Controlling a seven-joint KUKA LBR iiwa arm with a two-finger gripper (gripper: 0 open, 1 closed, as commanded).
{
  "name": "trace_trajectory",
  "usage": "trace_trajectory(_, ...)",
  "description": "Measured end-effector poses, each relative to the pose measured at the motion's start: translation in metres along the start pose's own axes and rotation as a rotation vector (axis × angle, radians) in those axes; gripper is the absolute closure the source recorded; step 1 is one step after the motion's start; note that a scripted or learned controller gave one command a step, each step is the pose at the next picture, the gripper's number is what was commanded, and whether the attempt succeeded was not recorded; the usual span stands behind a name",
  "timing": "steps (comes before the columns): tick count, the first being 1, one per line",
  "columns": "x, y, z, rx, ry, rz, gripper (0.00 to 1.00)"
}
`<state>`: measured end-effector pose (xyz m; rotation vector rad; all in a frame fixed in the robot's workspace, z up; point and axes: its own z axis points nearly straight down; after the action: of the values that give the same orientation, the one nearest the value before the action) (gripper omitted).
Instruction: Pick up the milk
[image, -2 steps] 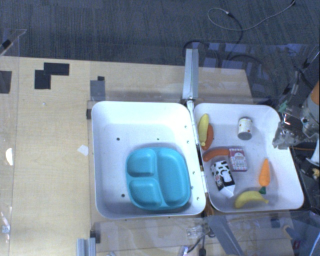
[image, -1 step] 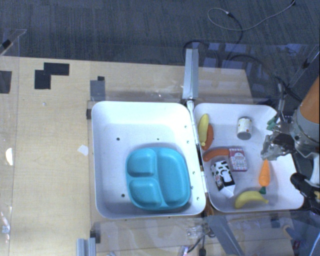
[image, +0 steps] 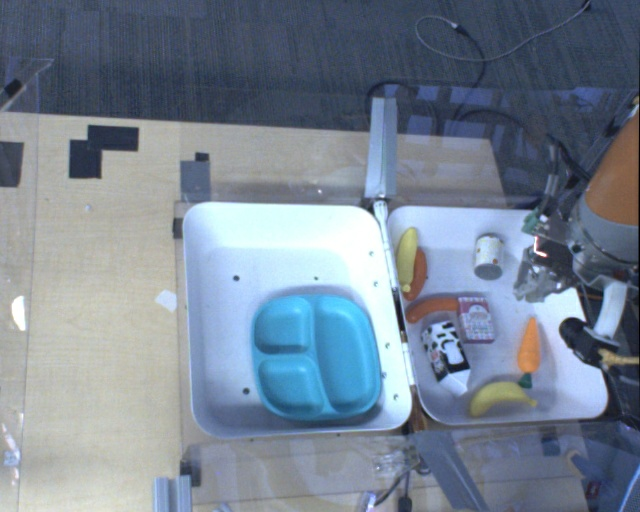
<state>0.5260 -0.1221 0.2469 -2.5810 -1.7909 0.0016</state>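
Milk (image: 446, 350), a small carton printed in black and white cow patches, lies on its side in the right bin (image: 600, 405), toward that bin's left half and near the front. A sausage (image: 432, 306) lies just behind it, and a small red-and-white packet (image: 476, 319) sits just to its right. In front of the carton, close to the front wall, rests a yellow banana (image: 502, 397); a carrot (image: 529, 346) stands off to the right. Further back, a second banana (image: 407, 257) lies along the left wall, and a small white can (image: 488, 256) sits toward the rear. The left bin (image: 210, 310) bears a blue divided tray (image: 316, 356). The gripper (image: 541, 280) hangs over the right bin's right side, well apart from the carton; it looks empty, though how its fingers stand I cannot tell at this angle.
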Motion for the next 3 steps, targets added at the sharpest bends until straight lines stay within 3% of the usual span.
trace_trajectory(1, -0.054, -0.020, 0.007, 0.000, 0.000, 0.033, 1.00)
trace_trajectory(2, -0.005, -0.038, 0.000, 0.000, 0.000, 0.353, 1.00)
trace_trajectory(3, 0.025, -0.049, -0.131, -0.003, 0.000, 0.514, 1.00)
